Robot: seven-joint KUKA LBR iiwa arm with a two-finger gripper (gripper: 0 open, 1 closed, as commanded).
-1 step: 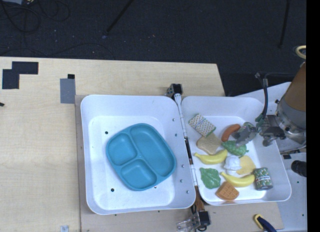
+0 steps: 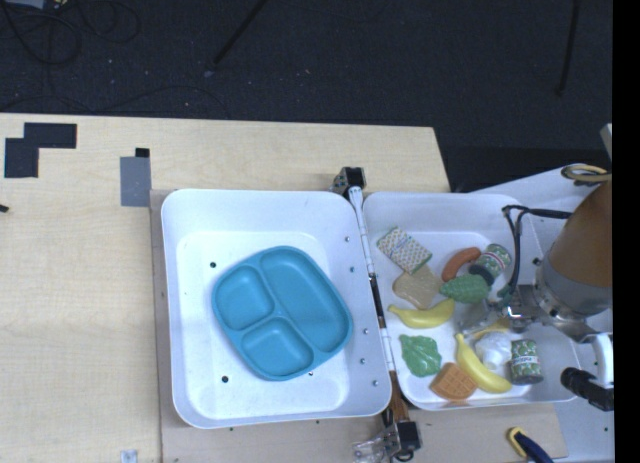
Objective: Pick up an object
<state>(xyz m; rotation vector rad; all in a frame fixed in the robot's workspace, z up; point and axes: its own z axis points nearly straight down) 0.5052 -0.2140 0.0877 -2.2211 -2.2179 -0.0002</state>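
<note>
Right bin: crowded toy food, two bananas, green leaf, can | gripper: low amid clutter, finger state cannot be told | risk: tight packing, neighbours nudged, grasp slips | left bin: blue plate

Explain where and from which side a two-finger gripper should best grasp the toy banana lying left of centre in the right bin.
Probably the toy banana at its thicker middle, from straight above, jaws across its narrow width. It lies flat, curved, with bare bin floor below it; the toast slice crowds its upper side.
</note>
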